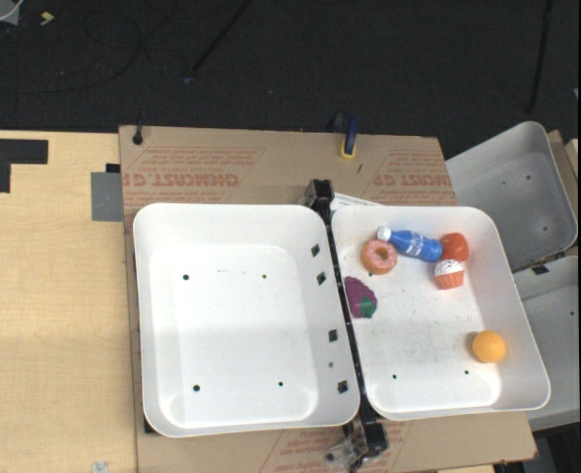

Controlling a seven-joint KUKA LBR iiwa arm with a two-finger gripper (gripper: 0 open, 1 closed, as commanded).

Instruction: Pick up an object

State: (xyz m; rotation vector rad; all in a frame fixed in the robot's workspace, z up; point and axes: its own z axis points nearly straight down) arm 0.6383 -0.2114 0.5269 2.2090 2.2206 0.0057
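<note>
Nearest, orange ball (488,347) sits alone low in right bin (527,377), then purple piece (358,297) by the divider, then donut (378,256), blue bottle (415,245), cupcake (449,273) clustered farther back — loosely scattered, likely dropped; gripper state cannot be told.

1. Two white bins sit side by side on the counter (44,294), on a cardboard sheet (271,170); the left bin (162,264) shows bare white floor.
2. The right bin (512,363) holds all the objects I see.
3. Near its far edge, a pink doughnut (378,256) touches a blue bottle (414,245) lying on its side.
4. Just right of the bottle sits a red object (455,245), with a cupcake (449,273) right beside it.
5. A purple and green piece (359,297) lies by the bin's left wall.
6. An orange ball (487,347) rests alone near the right wall, well apart from the rest.
</note>
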